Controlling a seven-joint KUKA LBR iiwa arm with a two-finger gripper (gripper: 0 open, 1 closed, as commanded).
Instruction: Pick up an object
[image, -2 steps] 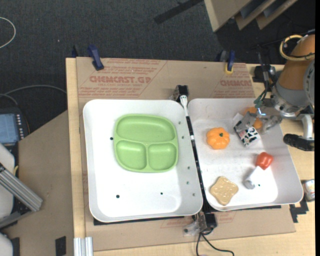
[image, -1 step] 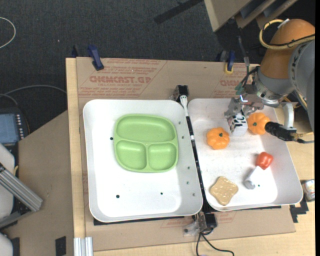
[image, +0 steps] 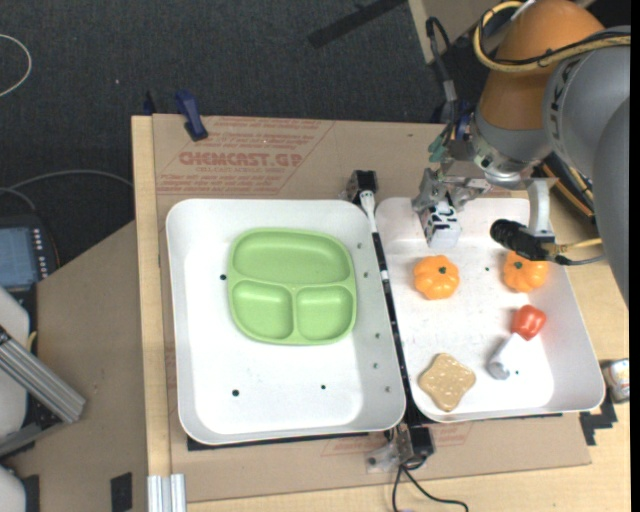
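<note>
gripper (image: 441, 203) is in the upper right of the frame, low over the top-left corner of the right shallow white plastic bin (image: 465, 325). The small white block with black markings (image: 443, 228) is directly under it, touching or close to it. Can't tell how far open the gripper is, or whether it has hold of the block; the wrist covers that spot.

Rest of the right bin, moving outward:
- round orange plastic pumpkin (image: 437, 277) just below the block, not touching it
- second orange pumpkin (image: 526, 274) further right, near the bin's right wall, top partly covered by robot hardware
- red-headed toy with a pale grey handle (image: 513, 343) below that, lying at a slant with the red end upper right and the grey end lower left
- flat tan cracker-shaped piece (image: 446, 381) at the bin's bottom edge, just left of the grey end

The left shallow white plastic bin (image: 200, 300) butts against the right one. A pale green three-compartment plastic plate (image: 293, 285) lies flat in its upper middle. Both bins sit on the brown cardboard-covered worktop (image: 250, 155).
</note>
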